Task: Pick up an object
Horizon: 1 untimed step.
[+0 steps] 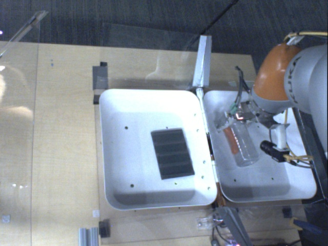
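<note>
**Gripper over bottle, right bin**

While the dark pad point(172, 153) lay alone in the left bin point(115, 137), a clear bottle point(242, 145) lay in the right bin point(300, 186), long axis near-to-far. The gripper point(241, 115) sat at its far end; finger state unreadable.

bins point(118, 137) white | ribbed pad point(172, 153) dark grey | bottle point(241, 145) clear, reddish strip | bench point(56, 137) pale wood
</note>
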### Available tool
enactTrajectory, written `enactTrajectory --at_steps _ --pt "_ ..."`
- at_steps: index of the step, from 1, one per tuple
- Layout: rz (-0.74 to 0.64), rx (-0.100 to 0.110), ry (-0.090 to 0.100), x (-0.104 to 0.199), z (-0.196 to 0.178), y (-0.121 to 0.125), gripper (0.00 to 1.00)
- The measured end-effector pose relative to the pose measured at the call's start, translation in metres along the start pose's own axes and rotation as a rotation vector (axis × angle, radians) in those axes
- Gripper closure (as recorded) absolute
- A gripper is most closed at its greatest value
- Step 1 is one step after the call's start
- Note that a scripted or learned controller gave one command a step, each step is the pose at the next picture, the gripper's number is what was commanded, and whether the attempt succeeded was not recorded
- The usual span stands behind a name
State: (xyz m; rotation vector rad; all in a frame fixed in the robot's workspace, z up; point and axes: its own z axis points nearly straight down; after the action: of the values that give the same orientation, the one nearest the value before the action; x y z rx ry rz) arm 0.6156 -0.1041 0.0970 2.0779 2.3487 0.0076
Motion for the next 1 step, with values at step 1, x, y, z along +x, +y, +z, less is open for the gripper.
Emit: enactTrajectory --at_steps 1 --pt "-0.002 -0.005 -0.001 0.0009 -0.011 0.0017 1.0"
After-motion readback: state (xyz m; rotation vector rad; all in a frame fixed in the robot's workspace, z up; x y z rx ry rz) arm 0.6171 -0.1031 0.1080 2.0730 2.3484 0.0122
